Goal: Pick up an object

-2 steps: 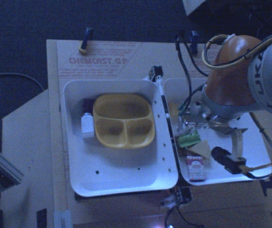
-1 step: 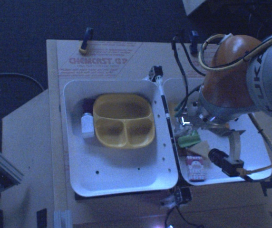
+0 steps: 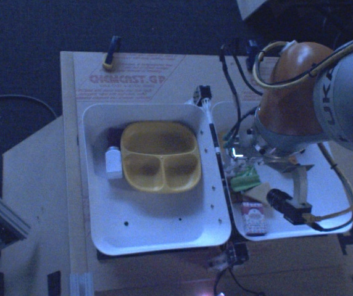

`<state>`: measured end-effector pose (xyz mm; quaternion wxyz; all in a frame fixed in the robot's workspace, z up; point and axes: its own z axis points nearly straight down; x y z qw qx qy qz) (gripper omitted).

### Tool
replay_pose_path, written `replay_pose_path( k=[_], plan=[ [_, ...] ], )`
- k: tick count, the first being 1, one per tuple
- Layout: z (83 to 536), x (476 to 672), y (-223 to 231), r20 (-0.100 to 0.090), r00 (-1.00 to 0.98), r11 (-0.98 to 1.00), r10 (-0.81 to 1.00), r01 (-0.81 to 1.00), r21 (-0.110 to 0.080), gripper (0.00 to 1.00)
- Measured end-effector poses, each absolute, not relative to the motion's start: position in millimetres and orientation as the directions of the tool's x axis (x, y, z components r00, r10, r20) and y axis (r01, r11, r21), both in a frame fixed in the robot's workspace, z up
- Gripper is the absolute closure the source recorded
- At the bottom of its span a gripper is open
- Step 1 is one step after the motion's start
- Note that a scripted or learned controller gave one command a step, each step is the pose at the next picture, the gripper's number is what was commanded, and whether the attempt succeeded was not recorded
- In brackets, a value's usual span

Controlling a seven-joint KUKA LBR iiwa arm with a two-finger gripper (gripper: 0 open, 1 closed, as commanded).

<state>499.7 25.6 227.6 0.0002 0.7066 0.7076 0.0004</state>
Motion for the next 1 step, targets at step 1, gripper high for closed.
replay_pose_path(
  k=[1],
  plan=[
    [214.4, 492.8, 18.9, 0.001, 0.001, -0.001, 1.000, 1.000, -0.004, 1.00]
  ],
)
